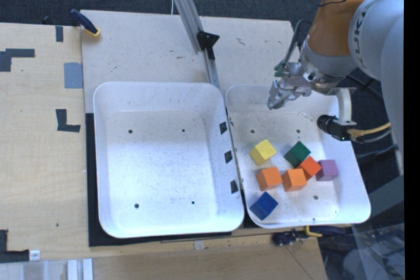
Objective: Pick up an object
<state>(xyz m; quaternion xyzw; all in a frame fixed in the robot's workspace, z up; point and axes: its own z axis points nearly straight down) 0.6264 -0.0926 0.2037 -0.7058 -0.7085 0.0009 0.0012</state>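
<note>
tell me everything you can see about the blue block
The blue block is a small cube with a matte painted look, sitting turned cornerwise on the floor of the right bin, near its front left corner. It stands apart from the other blocks; the nearest is an orange block just behind it. Nothing grips it.

The one bit of lettering on show sits on the grey arm (384,23) at the upper right of the frame: dark capitals running up the casing beside the orange band, cut off by the curve, with what looks like "UK" readable, part of a longer brand name. Nothing else here carries a readable word, number, label or sign.
</note>
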